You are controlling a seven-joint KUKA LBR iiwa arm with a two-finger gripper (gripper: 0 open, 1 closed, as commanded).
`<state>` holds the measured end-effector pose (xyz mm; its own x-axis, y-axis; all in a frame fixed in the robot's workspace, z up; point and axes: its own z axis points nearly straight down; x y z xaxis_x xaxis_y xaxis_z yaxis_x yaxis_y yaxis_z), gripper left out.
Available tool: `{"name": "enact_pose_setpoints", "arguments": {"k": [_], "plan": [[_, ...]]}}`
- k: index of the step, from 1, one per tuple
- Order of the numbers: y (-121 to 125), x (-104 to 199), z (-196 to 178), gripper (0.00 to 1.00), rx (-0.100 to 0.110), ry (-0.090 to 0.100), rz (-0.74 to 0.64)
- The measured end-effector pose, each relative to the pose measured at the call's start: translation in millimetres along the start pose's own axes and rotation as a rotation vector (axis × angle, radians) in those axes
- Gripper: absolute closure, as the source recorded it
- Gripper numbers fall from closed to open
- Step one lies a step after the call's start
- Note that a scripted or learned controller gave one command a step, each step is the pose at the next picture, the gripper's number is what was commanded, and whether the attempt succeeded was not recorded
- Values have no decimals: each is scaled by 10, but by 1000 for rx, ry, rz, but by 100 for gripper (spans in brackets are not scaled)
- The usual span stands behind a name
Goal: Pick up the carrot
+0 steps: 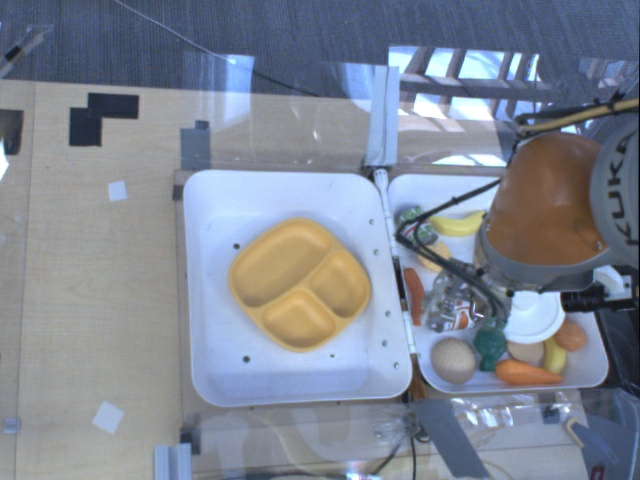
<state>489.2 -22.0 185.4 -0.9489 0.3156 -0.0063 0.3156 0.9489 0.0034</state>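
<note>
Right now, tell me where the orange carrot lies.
The orange carrot lies in the right-hand white bin, near its front edge, just right of the dark green vegetable and below the yellow plastic fruit piece.

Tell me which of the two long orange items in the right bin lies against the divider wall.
The slimmer reddish-orange one, lying lengthwise along the bin's left wall. The other, the carrot, lies crosswise at the near edge, beside the green item.
</note>
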Motion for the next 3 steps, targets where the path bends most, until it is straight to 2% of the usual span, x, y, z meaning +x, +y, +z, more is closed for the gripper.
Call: {"name": "enact_pose_setpoints", "arguments": {"k": [1,2,3], "plan": [[-587,-420,-1279,100,1,-14,-8],[-279,-101,-1147,100,1,-2,-210],[99,22,-1032,100,0,-4,-377]]}}
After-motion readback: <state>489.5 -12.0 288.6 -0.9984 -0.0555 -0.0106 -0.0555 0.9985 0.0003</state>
